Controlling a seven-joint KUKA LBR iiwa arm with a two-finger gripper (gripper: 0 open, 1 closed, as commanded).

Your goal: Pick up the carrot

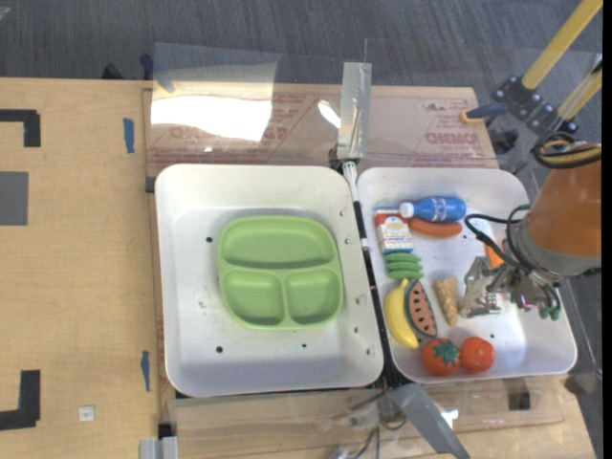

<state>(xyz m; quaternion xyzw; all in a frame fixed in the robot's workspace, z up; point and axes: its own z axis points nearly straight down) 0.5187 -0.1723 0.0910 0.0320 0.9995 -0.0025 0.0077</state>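
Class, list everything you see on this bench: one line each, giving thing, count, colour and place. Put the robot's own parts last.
Left bin: one, white, left half of the bench.
Divided plate: one, light green, three compartments, middle of the left bin.
Right bin: one, white, beside the left bin.
Bottle: one, blue with white cap, lying at the right bin's far end.
Sausage: one, red-orange, just in front of the bottle.
Carton: one, white and red, right bin's left side.
Green vegetable: one, below the carton.
Banana: one, yellow, left wall.
Watermelon slice: one, red and green, beside the banana.
Bread piece: one, tan, middle.
Tomatoes: two, red, near end.
Carrot: one, orange, partly hidden beside the pincer.
Pincer: one, metal, over the right bin.
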